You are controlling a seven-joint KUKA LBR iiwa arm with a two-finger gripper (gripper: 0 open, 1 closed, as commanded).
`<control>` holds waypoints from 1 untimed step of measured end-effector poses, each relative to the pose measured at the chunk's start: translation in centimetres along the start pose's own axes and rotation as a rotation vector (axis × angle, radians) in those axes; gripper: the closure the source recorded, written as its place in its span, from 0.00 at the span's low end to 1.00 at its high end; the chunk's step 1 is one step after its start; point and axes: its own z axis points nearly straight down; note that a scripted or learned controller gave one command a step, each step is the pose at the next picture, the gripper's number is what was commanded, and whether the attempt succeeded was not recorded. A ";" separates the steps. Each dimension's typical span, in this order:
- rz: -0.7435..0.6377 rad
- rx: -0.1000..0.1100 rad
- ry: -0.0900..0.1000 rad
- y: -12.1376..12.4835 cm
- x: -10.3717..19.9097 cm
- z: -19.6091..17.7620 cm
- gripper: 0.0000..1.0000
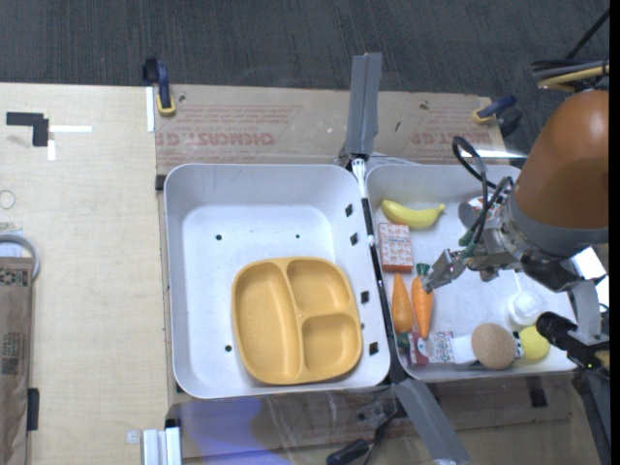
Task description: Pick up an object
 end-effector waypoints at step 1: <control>0.113 0.001 0.000 1.8 -1.6 4.5 0.00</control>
